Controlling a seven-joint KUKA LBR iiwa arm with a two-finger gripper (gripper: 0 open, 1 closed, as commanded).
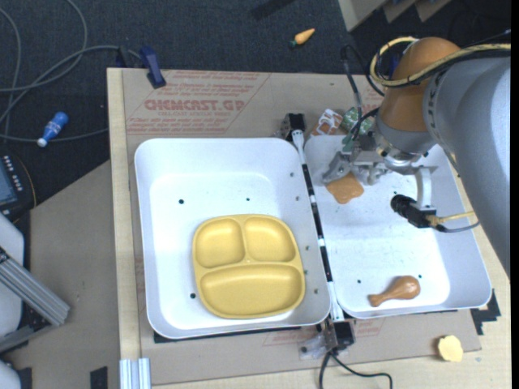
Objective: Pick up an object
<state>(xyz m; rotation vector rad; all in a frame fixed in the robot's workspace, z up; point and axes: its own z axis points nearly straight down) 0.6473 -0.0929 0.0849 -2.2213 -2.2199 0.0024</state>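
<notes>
1. i am seeing the gripper [350, 178] hanging over the right bin [454, 294], its grip state unclear.
2. the toast piece [346, 190] is lying just beneath it.
3. the drumstick [396, 290] is lying near the front.
</notes>
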